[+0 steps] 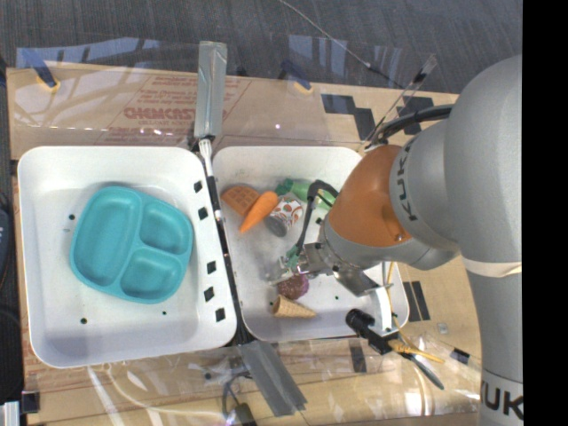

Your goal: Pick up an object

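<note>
Right bin (pixel 342 158): gripper (pixel 297 269) low over dark purple item (pixel 294 286), grip state not discernible; cone (pixel 291 307) just beside; carrot (pixel 258 211), small can (pixel 286 215). Left bin (pixel 35 238): teal divided plate (pixel 131 243).

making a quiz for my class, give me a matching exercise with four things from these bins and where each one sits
Things:
1. teal divided plate
2. carrot
3. ice cream cone
4. gripper

Places:
A. near the front edge of the right bin
B. in the left bin
C. over the middle of the right bin, just above a dark red object
D. upper left part of the right bin, lying at a slant

Pairs: 1-B, 2-D, 3-A, 4-C
</note>
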